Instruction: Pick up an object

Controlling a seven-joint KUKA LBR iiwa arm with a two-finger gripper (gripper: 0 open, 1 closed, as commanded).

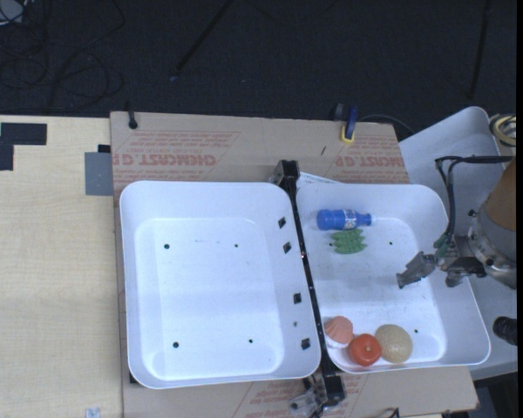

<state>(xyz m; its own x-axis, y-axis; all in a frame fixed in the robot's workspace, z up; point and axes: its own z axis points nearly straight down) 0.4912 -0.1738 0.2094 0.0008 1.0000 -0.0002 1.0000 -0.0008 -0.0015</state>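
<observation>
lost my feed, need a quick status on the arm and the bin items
Gripper over the right bin, nothing between its fingers. Blue bottle and green piece at far side; three round items near front rim. Nothing blocking.

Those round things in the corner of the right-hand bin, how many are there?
3, clustered at the near edge: a pink shell-like piece, a red ball and a beige ball. Nothing seems hidden.

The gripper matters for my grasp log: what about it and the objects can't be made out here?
- Gripper: small and blurred in the camera view; finger state unclear.
- Arm: cut off by the right edge.
- Green object: too small to identify.
- Pink item: partly behind the bin rim.
</observation>
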